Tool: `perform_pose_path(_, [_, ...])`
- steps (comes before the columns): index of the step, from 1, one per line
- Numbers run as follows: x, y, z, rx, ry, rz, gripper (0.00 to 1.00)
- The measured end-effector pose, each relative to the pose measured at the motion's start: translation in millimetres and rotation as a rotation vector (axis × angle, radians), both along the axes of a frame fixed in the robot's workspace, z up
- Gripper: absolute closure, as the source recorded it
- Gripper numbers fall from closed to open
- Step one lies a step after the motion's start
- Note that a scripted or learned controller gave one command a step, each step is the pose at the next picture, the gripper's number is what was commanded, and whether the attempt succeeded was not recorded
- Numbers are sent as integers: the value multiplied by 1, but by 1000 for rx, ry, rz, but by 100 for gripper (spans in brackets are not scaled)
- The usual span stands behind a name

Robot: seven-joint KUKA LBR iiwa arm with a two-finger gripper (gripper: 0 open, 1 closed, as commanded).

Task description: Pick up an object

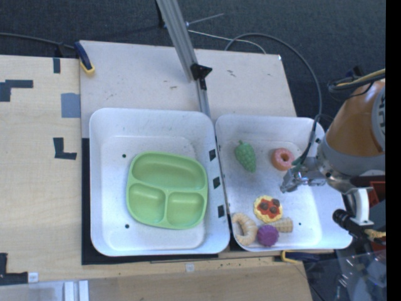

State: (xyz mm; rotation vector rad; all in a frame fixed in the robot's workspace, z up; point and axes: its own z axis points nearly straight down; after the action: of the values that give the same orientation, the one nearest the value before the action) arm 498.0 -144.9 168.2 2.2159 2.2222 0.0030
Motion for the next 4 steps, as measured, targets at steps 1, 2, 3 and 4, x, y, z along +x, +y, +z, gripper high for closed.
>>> perform_pose_path(1, [1, 0, 53, 0, -1, -1, 100])
perform_pose_path(2, [21, 51, 60, 3, 4, 4, 100])
perform_pose_path(3, [23, 101, 55, 2, 6, 4, 100])
perform_pose_path(4, [34, 161, 47, 3, 6, 5, 100])
